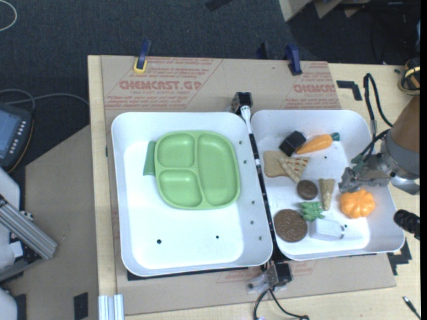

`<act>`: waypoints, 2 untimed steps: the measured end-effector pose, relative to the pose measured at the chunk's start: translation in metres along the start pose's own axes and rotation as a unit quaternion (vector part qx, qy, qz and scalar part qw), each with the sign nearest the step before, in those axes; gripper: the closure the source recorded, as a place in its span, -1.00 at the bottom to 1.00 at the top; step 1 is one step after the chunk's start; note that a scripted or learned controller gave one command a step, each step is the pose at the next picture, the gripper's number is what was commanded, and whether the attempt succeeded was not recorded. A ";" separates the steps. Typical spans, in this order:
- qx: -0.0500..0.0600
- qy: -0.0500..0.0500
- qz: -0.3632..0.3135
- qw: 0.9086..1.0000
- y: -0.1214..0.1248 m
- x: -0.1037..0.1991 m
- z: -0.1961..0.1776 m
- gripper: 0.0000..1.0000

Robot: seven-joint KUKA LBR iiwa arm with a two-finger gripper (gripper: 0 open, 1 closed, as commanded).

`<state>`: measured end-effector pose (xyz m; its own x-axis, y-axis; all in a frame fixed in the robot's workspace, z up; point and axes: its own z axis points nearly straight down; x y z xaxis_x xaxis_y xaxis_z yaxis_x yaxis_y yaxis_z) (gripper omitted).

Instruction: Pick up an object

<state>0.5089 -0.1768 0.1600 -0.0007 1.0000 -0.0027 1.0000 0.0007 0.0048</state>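
The right bin holds several toy foods. An orange pumpkin-like piece lies near its right side. My gripper hangs just above and behind that piece, at the end of the grey arm coming in from the right. Further left lie a carrot, a black block, a tan toast slice, a small brown disc, a tan cone, a green broccoli piece, a brown cookie and a white piece.
The left bin carries a green divided plate. A raised divider runs between the two bins. Black cables hang near the right bin's far right corner.
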 end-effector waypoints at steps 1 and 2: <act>0.000 0.000 0.000 1.000 -0.001 0.006 -0.045 1.00; 0.000 0.000 0.000 1.000 0.000 0.006 -0.066 1.00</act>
<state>0.5087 -0.1707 0.2262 -0.0014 1.0000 -0.0022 1.0000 0.0014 0.0047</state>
